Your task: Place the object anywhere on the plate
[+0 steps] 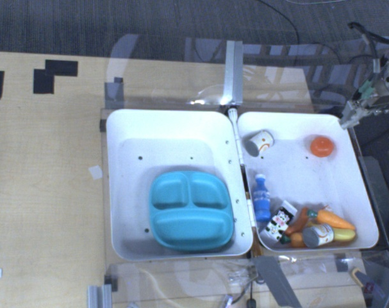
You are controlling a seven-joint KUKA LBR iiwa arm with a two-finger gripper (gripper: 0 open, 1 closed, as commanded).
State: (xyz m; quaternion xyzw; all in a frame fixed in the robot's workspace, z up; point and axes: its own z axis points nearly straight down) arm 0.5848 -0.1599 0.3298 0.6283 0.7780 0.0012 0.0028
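Item: blue bottle [261, 199], lying in right bin [367, 191]; judged light, rigid, slippery; grip mid-body. Destination: teal plate [191, 209]. Jaws: state indeterminable.

**Blue plate in left bin, toys heaped in right**

Turquoise three-compartment plate [191, 211] lying flat near the front of the left bin [127, 172]. Across the divider in the right bin [367, 197]: small blue bottle [261, 197], orange round toy [322, 146], white cup [259, 142] on its side, carrot [335, 220] among clutter at the front corner.
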